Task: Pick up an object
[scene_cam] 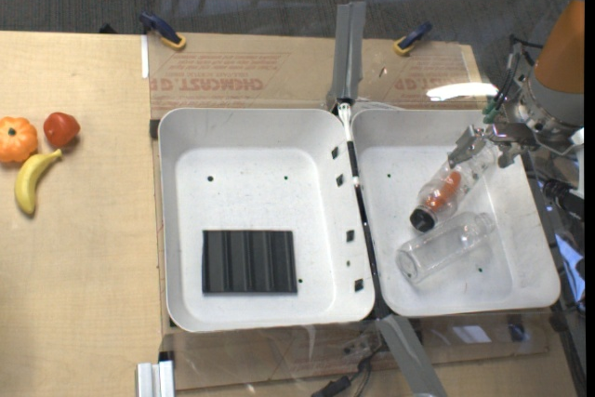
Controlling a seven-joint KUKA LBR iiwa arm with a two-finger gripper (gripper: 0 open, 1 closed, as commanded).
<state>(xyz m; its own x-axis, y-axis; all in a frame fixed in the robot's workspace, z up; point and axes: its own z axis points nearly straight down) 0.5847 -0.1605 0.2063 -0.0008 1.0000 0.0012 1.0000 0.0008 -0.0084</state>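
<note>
In the right bin [521, 293] lies a clear slim bottle [444, 189] with orange contents and a black cap, tilted from upper right down to lower left. A larger clear plastic bottle [444, 246] lies just below it, touching or nearly touching it. My gripper [480, 145] is at the upper end of the slim bottle, low over the bin's back right part. Whether it grips the bottle is unclear. A black ridged rectangular block [249, 261] lies flat in the front of the left bin [186, 200].
The arm's orange band [563, 60] sits above the right bin's far right corner. A tangerine [16, 140], a red fruit [61, 129] and a banana [33, 181] lie on the wooden bench to the left. Two clamps [163, 30] [411, 37] hold cardboard behind the bins.
</note>
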